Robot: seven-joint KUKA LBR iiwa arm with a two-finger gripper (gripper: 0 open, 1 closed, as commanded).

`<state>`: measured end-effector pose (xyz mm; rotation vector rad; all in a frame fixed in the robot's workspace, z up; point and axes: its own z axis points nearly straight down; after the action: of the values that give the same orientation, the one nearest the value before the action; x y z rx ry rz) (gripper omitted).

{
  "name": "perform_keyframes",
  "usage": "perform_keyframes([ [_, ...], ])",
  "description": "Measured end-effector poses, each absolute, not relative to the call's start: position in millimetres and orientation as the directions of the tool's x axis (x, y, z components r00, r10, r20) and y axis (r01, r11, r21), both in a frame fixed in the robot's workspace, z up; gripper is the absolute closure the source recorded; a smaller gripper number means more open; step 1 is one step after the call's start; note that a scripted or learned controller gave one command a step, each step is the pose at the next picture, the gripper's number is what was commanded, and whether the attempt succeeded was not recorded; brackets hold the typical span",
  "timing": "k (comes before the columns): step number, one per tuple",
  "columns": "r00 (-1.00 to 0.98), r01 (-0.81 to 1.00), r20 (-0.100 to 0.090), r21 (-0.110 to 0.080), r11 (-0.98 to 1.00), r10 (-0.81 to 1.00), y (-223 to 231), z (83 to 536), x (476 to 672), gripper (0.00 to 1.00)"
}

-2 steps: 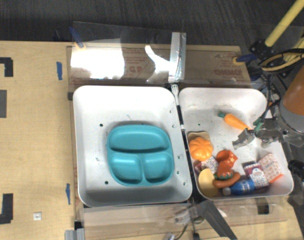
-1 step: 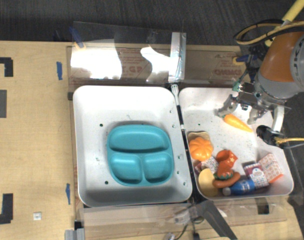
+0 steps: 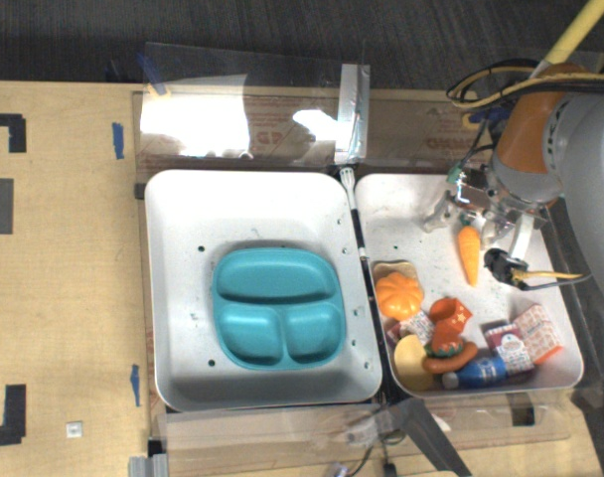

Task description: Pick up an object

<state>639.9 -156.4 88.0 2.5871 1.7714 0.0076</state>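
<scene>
**Carrot under the gripper, grip uncertain**

Camera view: the gripper point(image 3: 478, 217) sits over the back of the right bin point(image 3: 401, 202), with the orange carrot point(image 3: 468, 254) hanging or lying just below it, its top end at the fingers. Whether the gripper is clamped on the carrot or merely touching it, I cannot tell. If the hold is only at the narrow tip, the smooth tapered carrot would likely slip out on lifting. The pumpkin point(image 3: 398, 294) and other toys crowd the front of that bin; the left bin point(image 3: 173, 266) holds a teal tray point(image 3: 278, 306).
</scene>
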Motion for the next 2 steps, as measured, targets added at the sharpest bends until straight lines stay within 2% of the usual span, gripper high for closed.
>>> perform_keyframes([
  [1,0.143,0.99,0.0,0.0,-0.143,0.99,-182.8,86.3,616.5,0.0],
  [2,0.143,0.99,0.0,0.007,-0.143,0.99,-182.2,99.1,618.9,1.0],
])
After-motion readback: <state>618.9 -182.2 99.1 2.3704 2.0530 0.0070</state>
